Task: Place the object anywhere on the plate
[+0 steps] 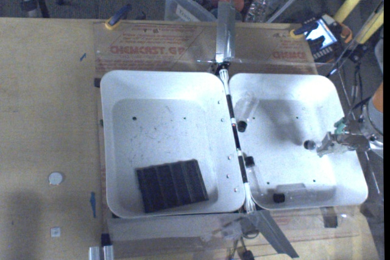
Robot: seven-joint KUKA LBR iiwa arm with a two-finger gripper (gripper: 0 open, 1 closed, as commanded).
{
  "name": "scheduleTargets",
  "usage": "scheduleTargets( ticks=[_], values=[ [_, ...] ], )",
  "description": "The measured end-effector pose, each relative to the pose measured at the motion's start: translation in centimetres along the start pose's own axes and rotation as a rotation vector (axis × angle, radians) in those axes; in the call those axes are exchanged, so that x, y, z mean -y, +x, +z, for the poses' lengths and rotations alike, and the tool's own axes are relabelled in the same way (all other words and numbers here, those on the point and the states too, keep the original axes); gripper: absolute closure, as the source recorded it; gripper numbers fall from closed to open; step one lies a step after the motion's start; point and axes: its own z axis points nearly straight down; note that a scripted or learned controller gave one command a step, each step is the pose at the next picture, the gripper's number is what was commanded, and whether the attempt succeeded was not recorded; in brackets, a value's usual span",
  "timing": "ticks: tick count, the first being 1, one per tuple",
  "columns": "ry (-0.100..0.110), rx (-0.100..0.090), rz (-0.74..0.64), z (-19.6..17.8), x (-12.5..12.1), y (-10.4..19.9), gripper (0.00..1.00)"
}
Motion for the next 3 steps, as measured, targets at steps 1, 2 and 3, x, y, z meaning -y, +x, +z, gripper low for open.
scheduleTargets(
  ticks=[1,2,3],
  values=[
    [-0.001,0.002,0.285,1.7,-5.9,5.7,1.00],
    [0.000,0.001,0.278,-0.2,-11.2,18.8,1.00],
    [-0.003,0.002,0.068,-0.2,-14.7,23.8,1.00]
  ],
)
